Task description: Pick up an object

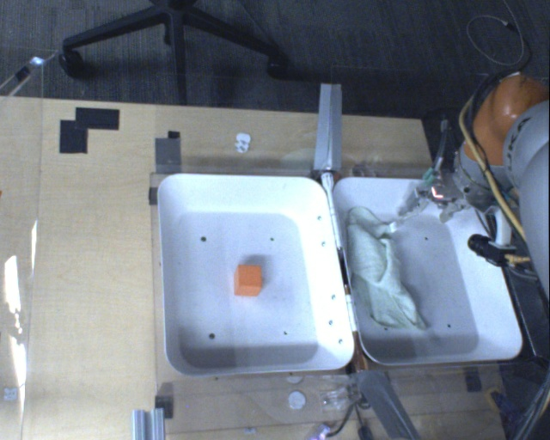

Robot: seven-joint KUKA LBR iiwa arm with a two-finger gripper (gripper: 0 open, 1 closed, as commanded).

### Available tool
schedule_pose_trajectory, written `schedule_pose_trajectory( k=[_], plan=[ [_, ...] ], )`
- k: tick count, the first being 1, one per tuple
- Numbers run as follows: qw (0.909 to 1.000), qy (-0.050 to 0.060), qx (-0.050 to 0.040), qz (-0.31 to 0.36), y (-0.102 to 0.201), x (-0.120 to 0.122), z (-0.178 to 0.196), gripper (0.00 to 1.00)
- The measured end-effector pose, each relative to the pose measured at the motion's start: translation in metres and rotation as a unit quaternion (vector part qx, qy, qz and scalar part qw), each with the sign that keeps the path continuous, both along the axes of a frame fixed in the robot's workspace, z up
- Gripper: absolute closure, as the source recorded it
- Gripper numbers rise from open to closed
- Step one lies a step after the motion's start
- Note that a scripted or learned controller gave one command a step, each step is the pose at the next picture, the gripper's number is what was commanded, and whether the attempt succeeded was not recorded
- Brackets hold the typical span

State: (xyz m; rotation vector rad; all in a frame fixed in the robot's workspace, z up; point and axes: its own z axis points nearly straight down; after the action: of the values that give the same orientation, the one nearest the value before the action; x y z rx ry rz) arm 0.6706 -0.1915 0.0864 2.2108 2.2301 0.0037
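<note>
A pale wooden table (86, 284) seen from above at a slant carries two shallow white bins side by side. The left bin (176, 258) holds a small orange cube (248, 280), sitting near the middle of its floor, slightly toward 6 o'clock, well apart from every wall. The right bin (481, 339) holds a crumpled pale grey-green cloth (378, 275), which lies along the bin's 9 o'clock side, stretching from near the 12 o'clock wall down toward 6 o'clock.

The grey arm (524, 146), with its orange band, enters at about 2 o'clock of the view. Its tool (430, 196) hangs over the 12 o'clock part of the right bin, just beside the upper end of the cloth. A thin strand of the cloth appears to run up toward the tool, but the area is blurred and small, so whether the tool is gripping anything, or how it stands, cannot be told.

A grey metal bar (328, 129) stands at 12 o'clock between the two bins. Black tape marks (86, 127) lie on the table at about 10 o'clock, and the black legs of a chair base (172, 26) show on the dark floor beyond.
</note>
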Motion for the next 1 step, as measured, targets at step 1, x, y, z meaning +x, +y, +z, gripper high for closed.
schedule_pose_trajectory(
  k=[1],
  plan=[
    [1.0, -0.004, -0.0025, 0.004, 0.0009, 0.0028, 0.0133, 1.0]
  ],
)
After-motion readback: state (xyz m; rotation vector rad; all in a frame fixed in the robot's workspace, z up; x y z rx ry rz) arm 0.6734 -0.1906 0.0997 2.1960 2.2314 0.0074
